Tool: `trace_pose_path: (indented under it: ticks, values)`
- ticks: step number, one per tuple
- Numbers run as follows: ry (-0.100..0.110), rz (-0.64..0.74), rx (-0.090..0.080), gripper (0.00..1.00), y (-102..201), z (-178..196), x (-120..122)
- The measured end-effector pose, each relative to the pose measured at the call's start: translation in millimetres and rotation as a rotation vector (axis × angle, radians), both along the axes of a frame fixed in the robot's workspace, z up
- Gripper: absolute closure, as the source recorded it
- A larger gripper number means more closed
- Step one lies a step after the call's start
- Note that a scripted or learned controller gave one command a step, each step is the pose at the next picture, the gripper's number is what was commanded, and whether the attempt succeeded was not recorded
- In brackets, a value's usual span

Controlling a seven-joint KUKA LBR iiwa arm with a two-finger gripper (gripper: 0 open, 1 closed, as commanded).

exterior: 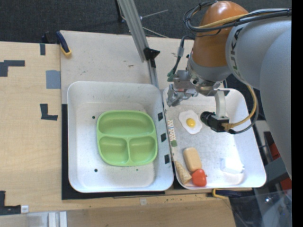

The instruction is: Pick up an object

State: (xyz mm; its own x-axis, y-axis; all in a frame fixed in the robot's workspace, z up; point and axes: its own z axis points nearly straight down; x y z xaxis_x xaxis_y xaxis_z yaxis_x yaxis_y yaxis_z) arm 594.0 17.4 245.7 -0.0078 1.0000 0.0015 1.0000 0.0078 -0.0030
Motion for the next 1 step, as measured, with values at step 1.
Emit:
trace_pose_path:
  ticks: [1]
  values:
    - [-0.001, 0.000, 0.000, 1.00, 62.3, -3.9, 0.3]
